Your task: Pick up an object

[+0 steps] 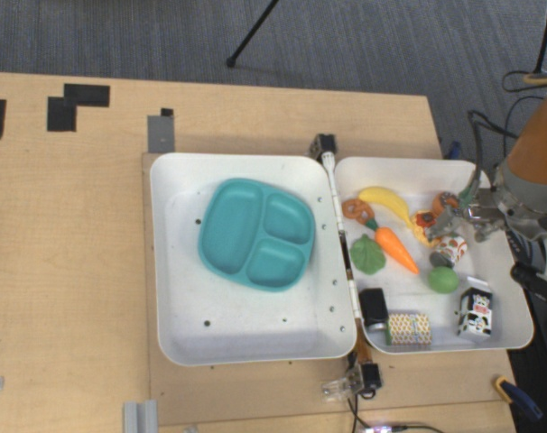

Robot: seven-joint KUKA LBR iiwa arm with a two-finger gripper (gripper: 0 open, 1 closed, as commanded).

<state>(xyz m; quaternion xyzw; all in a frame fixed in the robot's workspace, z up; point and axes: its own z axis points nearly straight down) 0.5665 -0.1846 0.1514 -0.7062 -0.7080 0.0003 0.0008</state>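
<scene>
Nearest me, along the front wall of the right bin [517,336], I saw a patterned block [409,328] beside a black box [374,307], and to their right a small cow-printed carton [476,315]. Just behind those lay a green ball [443,280] and a leafy green piece [367,255], with an orange carrot [396,249] slanting between them, its long axis running from upper left to lower right. Farther back sat a yellow banana [387,203] and a small orange-brown item [356,210]. The hand [451,213] hung over the back right part of that bin, among a cluster of small red and white things I could not tell apart; I could not make out whether its fingers were apart or together, or whether anything sat between them. As I judged it, the carrot lay just left of and slightly nearer than the hand, making it the handiest pick. The left bin [174,269] held a teal divided plate [257,233] on the worktop [66,269].
</scene>
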